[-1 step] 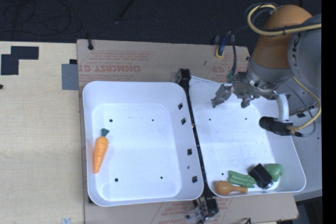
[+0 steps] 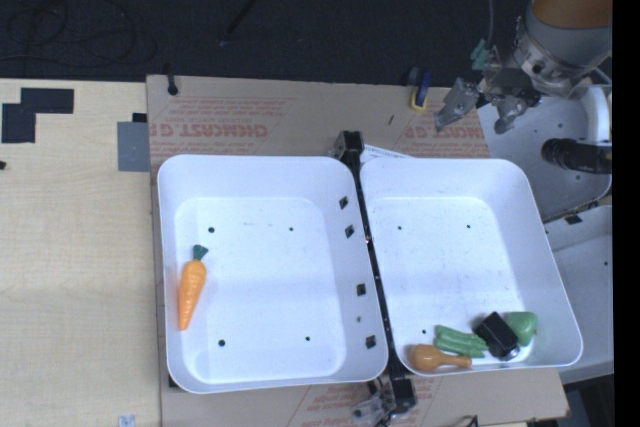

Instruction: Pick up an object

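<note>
Gripper position: gripper [image 2: 478, 110] hangs above the cardboard just beyond the far rim of the right bin [image 2: 545, 245], up at the view's upper right, under the grey wrist.
Gripper state: fingers spread apart, moderately wide; nothing between them, touching nothing.
Candidate objects, right bin: cluster in the near corner, namely a green pod-shaped toy [image 2: 461, 341], a black block [image 2: 496, 334] leaning on a green leafy piece [image 2: 522, 323], and an orange pear-shaped toy [image 2: 437, 358]. All touch or nearly touch one another and sit close to the near wall.
Candidate object, left bin: toy carrot [image 2: 191, 290], alone by the left wall of the left bin [image 2: 170, 215], long axis running roughly far-to-near, green top toward the far side.
Key relation: cluster lies almost straight toward the viewer from the gripper, across the whole depth of the right bin; carrot is well apart, across both bins diagonally.
Judgement: cluster is nearer but crowded against the wall, so a clean grip looks harder; carrot is farther yet free-standing.
Progress: no pick yet made.
</note>
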